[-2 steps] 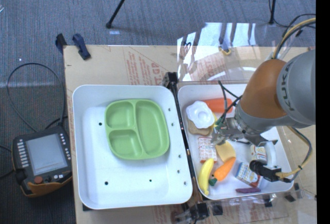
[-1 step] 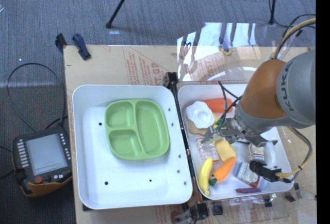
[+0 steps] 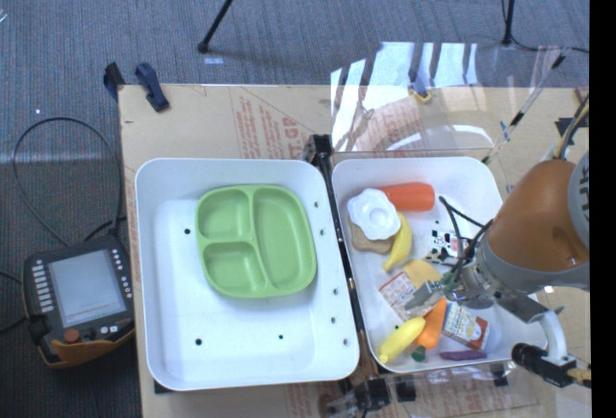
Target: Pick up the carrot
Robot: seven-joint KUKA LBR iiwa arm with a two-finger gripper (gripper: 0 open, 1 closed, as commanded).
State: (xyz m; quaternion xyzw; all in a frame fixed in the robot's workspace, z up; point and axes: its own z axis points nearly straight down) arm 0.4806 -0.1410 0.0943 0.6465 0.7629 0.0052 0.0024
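Carrot (image 3: 434,322) first: I think it is the small orange piece low in the right bin (image 3: 481,166), in the lower right of the frame. It leans, and there is a bit of green at its bottom end. A yellow toy (image 3: 402,339) lies touching its left side. A little red and white box (image 3: 466,327) sits just to its right.

A longer orange-red thing (image 3: 409,196) lies flat near the top of the same bin. It could be a carrot too, so I am not fully sure which one is meant.

The gripper (image 3: 449,289) hangs just above the top end of the small orange piece. It is at the end of the big arm (image 3: 544,223), which comes in from the right of the frame. I cannot tell if the gripper is open or closed, because it is dark and small. I see nothing held in it.

So I would say this is the reaching step, and the grab is not done yet.

For the next move, the gripper should go down right over the orange piece. It is a tight spot, so it should close on that piece alone and not catch the yellow toy or the box. Then it should lift straight up.

The left bin (image 3: 154,214) holds a green plate (image 3: 257,240).
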